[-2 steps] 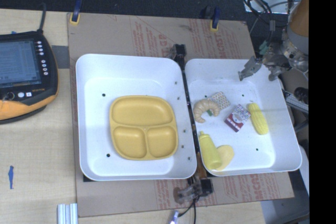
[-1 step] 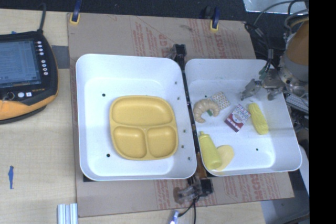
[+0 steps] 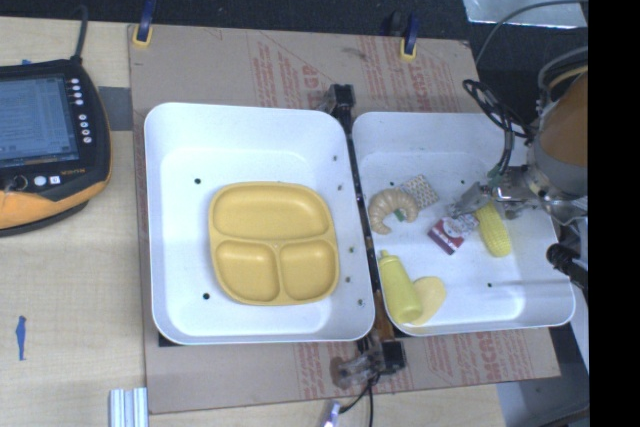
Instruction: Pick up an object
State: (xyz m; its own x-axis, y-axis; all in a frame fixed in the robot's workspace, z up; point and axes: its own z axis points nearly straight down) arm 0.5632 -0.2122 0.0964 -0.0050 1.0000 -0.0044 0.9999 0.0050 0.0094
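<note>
- The pale wood counter (image 3: 70,315) carries a brown cardboard sheet (image 3: 250,65) printed with faint red lettering I cannot read from here.
- The left shallow white plastic bin (image 3: 170,215) holds one yellow three-compartment plastic tray (image 3: 272,242).
- The right shallow white plastic bin (image 3: 520,300) holds my candidates: a tan toy croissant (image 3: 391,208), a yellow squeeze bottle (image 3: 398,285) lying against a pale yellow piece, a yellow toy corn cob (image 3: 494,230), a small red-and-white packet (image 3: 447,235) and a grey mesh scrap (image 3: 419,191).
- My grey arm with its orange band (image 3: 565,125) leans in from the right; the claw (image 3: 472,205) sits low between corn and packet, and I cannot tell how it stands.
- Risk, as I judge it: the packet and corn lie so close that a closing grip could nudge one aside and come up with nothing.
- The packet's label is too small to read.
</note>
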